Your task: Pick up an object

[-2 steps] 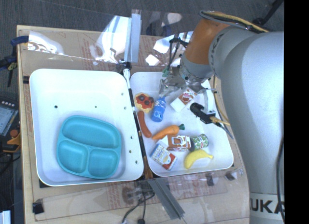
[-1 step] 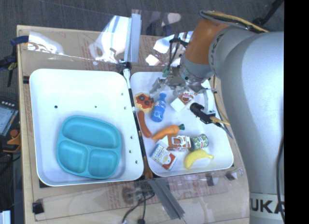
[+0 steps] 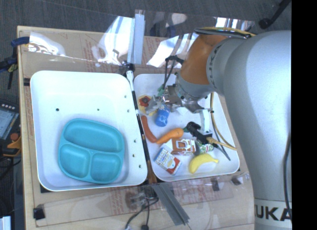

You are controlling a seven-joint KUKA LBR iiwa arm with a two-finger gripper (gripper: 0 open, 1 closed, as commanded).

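Seen from the bench side: nearest the edge, a banana and a small carton lie at the front of the right bin, with a second carton just behind them. The blue divided tray sits alone in the left bin. A little farther in, a carrot lies crosswise, one end close to a curved red-orange piece along the bin's dividing wall.

Beyond these stands a small blue cup, which looks the likeliest thing to be picked. The gripper hangs directly above and just behind it, low in the bin. From here one cannot tell whether the gripper is open or closed, and nothing can be seen in its grasp. A red-and-yellow item lies just beside it toward the wall, and the grey arm looms over the bin's far right.

The risk is crowding. The cup is small and rounded, so an off-centre close may squirt it sideways or tip it toward the carrot. The neighbouring red-and-yellow item is near enough to be nudged or caught instead, and a descent too deep would jam against the bin floor.
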